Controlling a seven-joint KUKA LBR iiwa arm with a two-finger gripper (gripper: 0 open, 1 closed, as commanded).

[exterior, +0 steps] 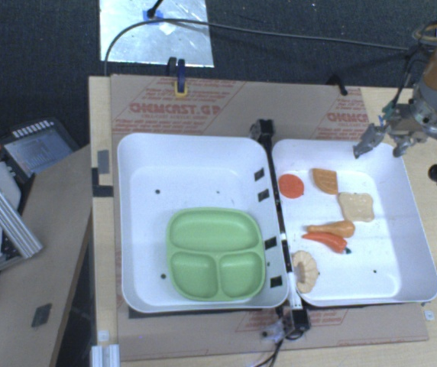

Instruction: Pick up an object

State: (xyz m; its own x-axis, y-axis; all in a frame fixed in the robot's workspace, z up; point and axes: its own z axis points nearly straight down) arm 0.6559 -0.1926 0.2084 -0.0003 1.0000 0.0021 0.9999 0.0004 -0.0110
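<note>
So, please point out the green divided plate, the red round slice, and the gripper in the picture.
green divided plate [203, 239]: camera view, on the bare floor of its large compartment.
red round slice [291, 186]: camera view, on its middle.
gripper [383, 143]: camera view, midway between its open fingertips.

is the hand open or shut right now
Open: the hand hangs above the right bin's far edge with its two fingers spread, nothing between them.

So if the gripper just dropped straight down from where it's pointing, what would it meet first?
Probably the right bin's far rim or bare floor under the open gripper; the tan food pieces lie nearer the camera. Depth is uncertain.
</note>
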